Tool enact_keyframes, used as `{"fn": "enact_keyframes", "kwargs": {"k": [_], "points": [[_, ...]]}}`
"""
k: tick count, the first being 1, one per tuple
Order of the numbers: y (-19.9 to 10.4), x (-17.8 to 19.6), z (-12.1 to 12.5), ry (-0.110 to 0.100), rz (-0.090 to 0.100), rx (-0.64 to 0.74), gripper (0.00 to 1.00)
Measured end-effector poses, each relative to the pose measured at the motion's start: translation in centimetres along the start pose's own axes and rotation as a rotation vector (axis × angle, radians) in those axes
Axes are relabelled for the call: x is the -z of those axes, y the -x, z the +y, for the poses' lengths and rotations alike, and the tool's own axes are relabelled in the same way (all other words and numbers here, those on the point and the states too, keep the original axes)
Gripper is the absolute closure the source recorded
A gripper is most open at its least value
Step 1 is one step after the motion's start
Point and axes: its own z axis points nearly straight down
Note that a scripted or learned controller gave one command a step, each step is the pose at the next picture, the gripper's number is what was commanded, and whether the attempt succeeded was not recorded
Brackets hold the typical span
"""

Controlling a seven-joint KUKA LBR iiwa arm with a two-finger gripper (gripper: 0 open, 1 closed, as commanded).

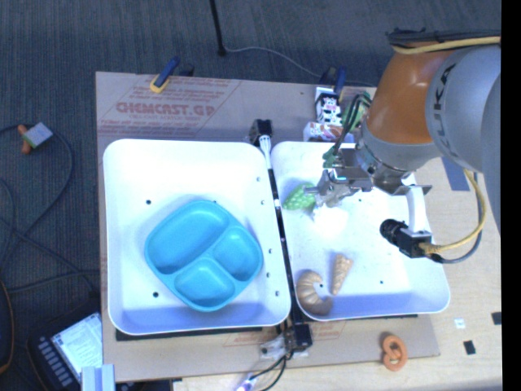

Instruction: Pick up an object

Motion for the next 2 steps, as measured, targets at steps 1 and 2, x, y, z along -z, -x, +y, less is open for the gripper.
{"fn": "enact_keyframes", "kwargs": {"k": [1,2], "points": [[-5.1,2.3,-4.3,0.000,0.000,0.000,1.00],[-10.1,0.4,-6.8,-0.002,0.000,0.000,1.00]]}}
